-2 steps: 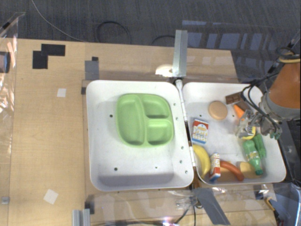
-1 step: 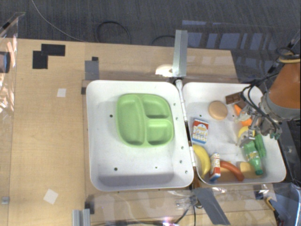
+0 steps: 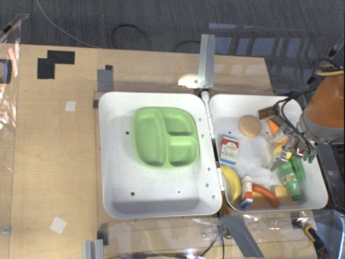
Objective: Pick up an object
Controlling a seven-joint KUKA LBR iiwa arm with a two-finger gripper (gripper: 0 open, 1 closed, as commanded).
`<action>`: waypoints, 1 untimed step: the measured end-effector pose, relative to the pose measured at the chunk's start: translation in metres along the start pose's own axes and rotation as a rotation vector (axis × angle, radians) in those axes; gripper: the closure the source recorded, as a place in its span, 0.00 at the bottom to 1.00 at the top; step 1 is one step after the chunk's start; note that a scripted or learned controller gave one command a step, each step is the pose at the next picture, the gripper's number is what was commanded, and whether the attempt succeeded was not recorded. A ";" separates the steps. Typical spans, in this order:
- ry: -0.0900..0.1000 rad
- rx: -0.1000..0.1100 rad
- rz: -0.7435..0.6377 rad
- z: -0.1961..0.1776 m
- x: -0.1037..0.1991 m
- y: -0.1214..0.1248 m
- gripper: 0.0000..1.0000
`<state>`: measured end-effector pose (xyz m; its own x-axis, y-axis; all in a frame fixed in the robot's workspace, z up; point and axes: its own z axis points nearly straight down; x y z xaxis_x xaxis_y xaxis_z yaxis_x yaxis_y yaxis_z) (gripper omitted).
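The right bin [image 3: 259,104] holds several toy items. A round tan bun [image 3: 249,125] lies near its back and a small red, white and blue carton [image 3: 229,150] at its left. Along the front lie a banana [image 3: 232,181], a small can [image 3: 246,191], a red sausage [image 3: 264,193] and a yellow block [image 3: 281,191]. A green bottle [image 3: 291,178] rests at the front right. My gripper [image 3: 281,158] reaches down into the bin's right side, just above and left of the green bottle, over a small yellow piece. An orange piece [image 3: 274,126] and a brown piece [image 3: 267,113] lie behind it.
The left bin [image 3: 116,161] holds a green divided plate [image 3: 165,137]. A metal post [image 3: 206,61] stands behind the seam between the bins. The arm's orange band [image 3: 328,101] hangs over the right bin's far right edge, with black cables beside it.
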<state>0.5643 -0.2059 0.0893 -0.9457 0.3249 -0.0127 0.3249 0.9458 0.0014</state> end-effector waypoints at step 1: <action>-0.003 0.000 0.101 0.000 0.008 -0.003 0.00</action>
<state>0.5561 -0.2065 0.0894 -0.9080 0.4186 -0.0154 0.4186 0.9082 0.0026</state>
